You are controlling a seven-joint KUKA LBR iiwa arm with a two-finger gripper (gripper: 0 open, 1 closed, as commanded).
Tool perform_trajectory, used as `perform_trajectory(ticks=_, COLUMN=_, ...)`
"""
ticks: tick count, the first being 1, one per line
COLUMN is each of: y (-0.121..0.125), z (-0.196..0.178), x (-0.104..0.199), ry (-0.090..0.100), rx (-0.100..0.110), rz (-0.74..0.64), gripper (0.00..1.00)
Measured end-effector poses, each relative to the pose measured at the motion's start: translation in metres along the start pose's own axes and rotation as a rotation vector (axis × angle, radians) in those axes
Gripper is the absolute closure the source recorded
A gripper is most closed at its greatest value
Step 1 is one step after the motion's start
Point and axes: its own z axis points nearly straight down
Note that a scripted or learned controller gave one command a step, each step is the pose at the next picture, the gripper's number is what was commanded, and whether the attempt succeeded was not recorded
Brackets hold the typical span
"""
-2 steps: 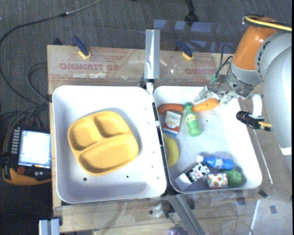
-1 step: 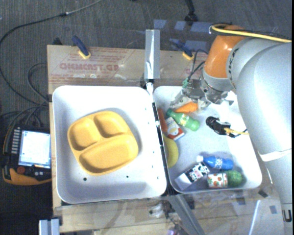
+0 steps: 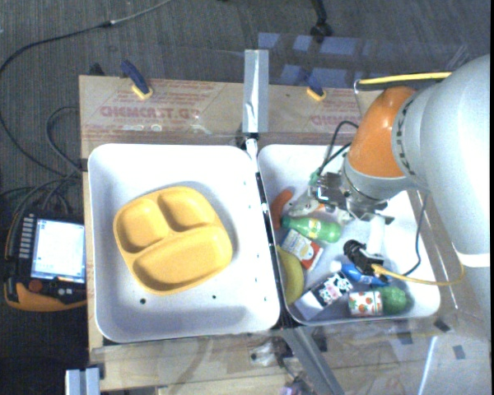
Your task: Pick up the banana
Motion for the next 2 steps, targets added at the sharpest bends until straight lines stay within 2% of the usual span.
perform_trajectory(ticks=1, y=0.001, z=-0.01, x=0.0, ry=0.002, rx=-0.002, rz=0.001, gripper=1.0)
perform_trajectory(ticks=2, y=0.053, z=-0.07, x=0.006, ry=-0.002, rx=0.01, rz=-0.002, gripper=1.0)
